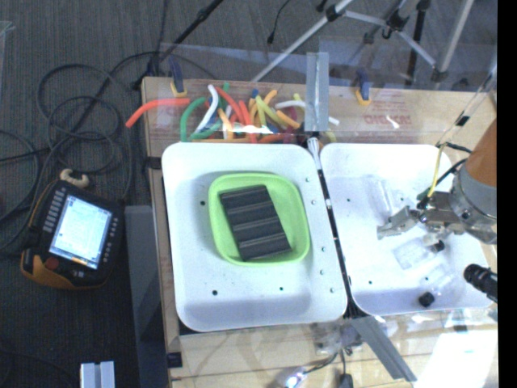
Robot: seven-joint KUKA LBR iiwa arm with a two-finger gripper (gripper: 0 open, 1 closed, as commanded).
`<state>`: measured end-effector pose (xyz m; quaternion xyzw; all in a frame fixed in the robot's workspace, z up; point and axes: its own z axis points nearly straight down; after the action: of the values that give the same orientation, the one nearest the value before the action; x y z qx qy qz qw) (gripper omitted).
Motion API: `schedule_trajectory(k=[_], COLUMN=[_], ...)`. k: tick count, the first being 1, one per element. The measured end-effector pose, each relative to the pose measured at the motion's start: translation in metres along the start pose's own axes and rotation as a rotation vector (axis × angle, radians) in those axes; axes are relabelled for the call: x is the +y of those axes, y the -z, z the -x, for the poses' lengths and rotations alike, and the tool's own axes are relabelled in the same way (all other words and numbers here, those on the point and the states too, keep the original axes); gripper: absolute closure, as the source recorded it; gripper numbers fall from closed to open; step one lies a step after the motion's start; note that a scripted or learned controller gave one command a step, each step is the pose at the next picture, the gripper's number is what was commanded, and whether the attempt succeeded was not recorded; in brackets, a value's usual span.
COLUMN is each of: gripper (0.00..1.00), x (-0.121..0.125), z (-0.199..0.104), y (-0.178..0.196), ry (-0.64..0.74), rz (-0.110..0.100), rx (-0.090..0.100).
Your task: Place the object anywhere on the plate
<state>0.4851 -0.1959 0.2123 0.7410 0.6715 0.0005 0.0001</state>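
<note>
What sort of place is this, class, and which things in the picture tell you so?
Probably a robotics lab: a teach pendant lies on the floor amid cables, tripod legs stand behind the bench, and the gripper reaches over a white bin.

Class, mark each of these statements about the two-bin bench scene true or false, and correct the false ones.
1. The green plate sits in the left bin. True.
2. A dark ridged block lies on the plate. True.
3. The gripper is over the left bin. False: it is over the right bin.
4. The plate is red. False: it is green.
5. A handheld pendant with a lit screen lies on the floor left of the bench. True.
6. The coloured tubes lie inside the right bin. False: they lie on the bench behind the left bin.
</note>
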Motion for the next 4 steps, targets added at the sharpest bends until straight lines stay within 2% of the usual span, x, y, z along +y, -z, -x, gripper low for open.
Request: schedule_trajectory(k=[1, 2, 3, 4], gripper=[0.00, 0.00, 0.00, 0.00], x=[0.044, 0.005, 0.001, 0.002], z=[0.020, 0.023, 0.017, 0.015], y=[0.058, 0.223, 0.104, 0.092], ry=[-0.022, -0.152, -0.211, -0.295], rz=[0.000, 0.003, -0.001, 0.000], rx=[-0.004, -0.005, -0.003, -0.002])
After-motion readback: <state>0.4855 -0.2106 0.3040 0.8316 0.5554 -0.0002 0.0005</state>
